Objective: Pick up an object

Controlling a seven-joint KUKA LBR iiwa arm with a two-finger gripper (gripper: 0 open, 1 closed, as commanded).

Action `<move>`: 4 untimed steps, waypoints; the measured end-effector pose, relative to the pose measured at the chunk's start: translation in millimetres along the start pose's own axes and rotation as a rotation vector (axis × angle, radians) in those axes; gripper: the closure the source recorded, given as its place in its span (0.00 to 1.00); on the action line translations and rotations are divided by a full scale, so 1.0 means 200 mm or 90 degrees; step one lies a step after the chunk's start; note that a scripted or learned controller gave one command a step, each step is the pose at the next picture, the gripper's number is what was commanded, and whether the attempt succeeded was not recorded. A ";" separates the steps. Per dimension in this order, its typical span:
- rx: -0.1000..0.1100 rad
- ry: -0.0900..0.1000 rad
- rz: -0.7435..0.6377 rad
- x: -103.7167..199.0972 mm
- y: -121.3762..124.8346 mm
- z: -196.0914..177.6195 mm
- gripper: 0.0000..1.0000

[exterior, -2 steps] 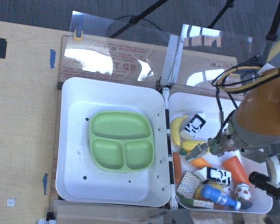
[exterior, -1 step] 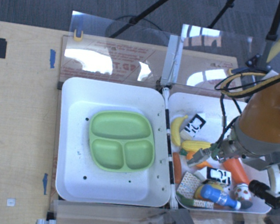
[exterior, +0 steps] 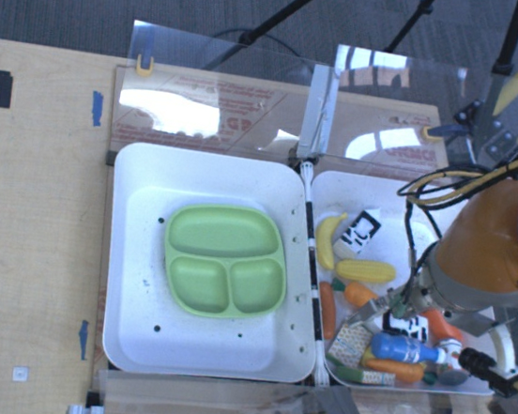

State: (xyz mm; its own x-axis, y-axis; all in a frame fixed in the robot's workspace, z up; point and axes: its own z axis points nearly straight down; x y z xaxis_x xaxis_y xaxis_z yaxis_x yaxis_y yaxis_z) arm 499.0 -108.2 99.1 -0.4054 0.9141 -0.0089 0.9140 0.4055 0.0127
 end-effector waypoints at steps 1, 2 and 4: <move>0.004 0.004 -0.068 -0.10 0.21 0.06 0.00; 0.004 0.004 -0.068 -0.10 0.21 0.06 0.00; 0.006 0.006 -0.181 -0.06 0.51 -0.42 1.00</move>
State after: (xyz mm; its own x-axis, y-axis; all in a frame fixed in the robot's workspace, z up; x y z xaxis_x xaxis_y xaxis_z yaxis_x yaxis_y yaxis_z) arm 595.4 -78.0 185.3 -0.6456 0.7637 -0.0020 0.7637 0.6456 0.0021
